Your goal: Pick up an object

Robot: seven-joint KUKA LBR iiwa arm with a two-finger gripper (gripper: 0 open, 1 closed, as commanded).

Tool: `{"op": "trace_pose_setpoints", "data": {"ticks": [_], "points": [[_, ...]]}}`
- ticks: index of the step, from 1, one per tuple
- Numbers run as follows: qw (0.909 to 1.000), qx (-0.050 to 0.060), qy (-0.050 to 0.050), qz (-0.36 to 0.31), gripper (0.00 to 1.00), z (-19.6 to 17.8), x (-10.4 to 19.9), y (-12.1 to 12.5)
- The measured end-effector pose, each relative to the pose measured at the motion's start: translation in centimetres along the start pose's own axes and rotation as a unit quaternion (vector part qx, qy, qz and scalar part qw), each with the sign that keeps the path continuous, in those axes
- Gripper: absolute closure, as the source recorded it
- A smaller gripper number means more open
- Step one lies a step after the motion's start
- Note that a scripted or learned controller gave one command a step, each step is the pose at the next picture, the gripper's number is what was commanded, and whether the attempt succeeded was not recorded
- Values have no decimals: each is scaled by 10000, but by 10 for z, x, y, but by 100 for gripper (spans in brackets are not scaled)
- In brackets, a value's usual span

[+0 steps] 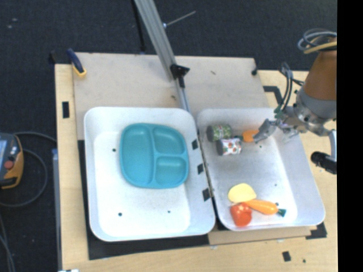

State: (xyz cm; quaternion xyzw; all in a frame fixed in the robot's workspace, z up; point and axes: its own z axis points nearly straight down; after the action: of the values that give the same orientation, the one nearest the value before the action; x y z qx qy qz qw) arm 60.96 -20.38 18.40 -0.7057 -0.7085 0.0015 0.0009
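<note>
Right bin (pixel 295 169): cans (pixel 224 139) lying at far end; pincer (pixel 262 132) hovering beside them, state unclear; lemon (pixel 241 192), carrot (pixel 264 207), tomato (pixel 241 215) sitting nearest.

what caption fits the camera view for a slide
Gripper reaches a small orange object in the right bin; teal divided plate sits left.

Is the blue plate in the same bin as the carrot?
No, the blue plate lies in the left bin, while the carrot lies in the right bin.
</note>
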Motion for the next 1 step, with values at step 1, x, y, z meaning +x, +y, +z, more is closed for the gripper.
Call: {"op": "trace_pose_setpoints", "data": {"ticks": [1], "points": [[10000, -14, -8, 16, 0, 42, -3, 1]]}}
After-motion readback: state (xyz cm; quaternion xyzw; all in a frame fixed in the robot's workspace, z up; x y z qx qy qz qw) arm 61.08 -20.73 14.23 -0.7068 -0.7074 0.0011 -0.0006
